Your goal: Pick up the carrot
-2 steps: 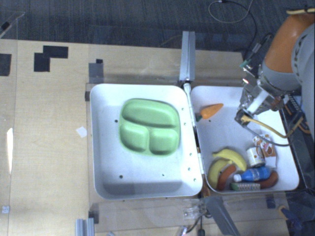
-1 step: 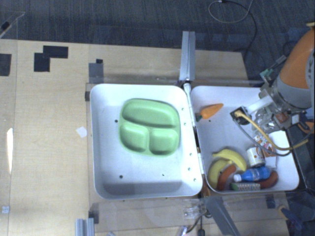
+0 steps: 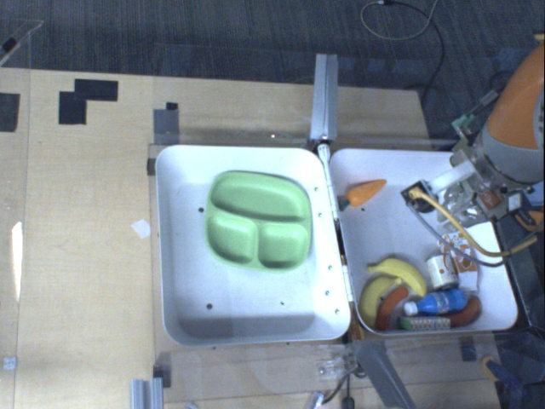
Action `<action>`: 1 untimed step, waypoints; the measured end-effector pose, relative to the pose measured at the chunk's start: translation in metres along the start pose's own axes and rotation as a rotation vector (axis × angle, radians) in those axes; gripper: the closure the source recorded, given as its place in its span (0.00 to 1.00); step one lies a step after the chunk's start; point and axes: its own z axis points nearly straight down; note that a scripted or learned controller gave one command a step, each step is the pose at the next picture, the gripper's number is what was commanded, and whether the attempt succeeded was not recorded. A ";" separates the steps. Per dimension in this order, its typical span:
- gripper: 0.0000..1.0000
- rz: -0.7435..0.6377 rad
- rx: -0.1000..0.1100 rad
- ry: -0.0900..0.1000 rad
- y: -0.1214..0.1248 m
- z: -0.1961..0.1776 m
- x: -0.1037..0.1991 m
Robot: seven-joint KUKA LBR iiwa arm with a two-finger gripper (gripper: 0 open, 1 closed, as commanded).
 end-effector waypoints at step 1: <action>1.00 0.116 0.000 -0.002 0.071 0.021 -0.026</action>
